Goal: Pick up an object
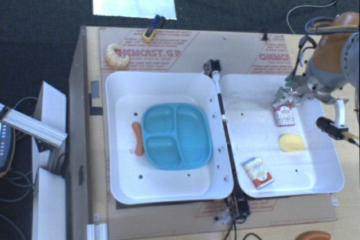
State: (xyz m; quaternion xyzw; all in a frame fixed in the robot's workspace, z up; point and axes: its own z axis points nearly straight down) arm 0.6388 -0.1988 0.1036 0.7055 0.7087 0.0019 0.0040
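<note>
Camera view puts you above the bench [169,48], looking down at two white bins side by side. Your arm [332,59] comes in from the right, grey with its orange band up near the top right corner, and the gripper [287,99] sits low over the far part of the right bin [326,177]. Right under it you see a small red and white carton [285,115], lying flat on the bin floor. The gripper is touching or just above the carton's far end; whether the fingers are parted or closed, you cannot tell from this angle, and nothing shows the carton lifted.

Just nearer the camera than that carton lies a yellow lump [291,143], apart from it. Nearer still, toward the middle rim, a second carton [258,172] with orange on it lies tilted on the floor.

Look to the left bin [121,177] and you have a blue tray [176,135] with compartments sitting in the middle. Just beside its left edge lies a sausage [138,138], running lengthwise along the tray.

Outside the bins, on the board beyond the left bin, a pale curled toy [116,55] rests near the corner, and a yellow and dark tool [153,28] lies at the board's far edge.
</note>
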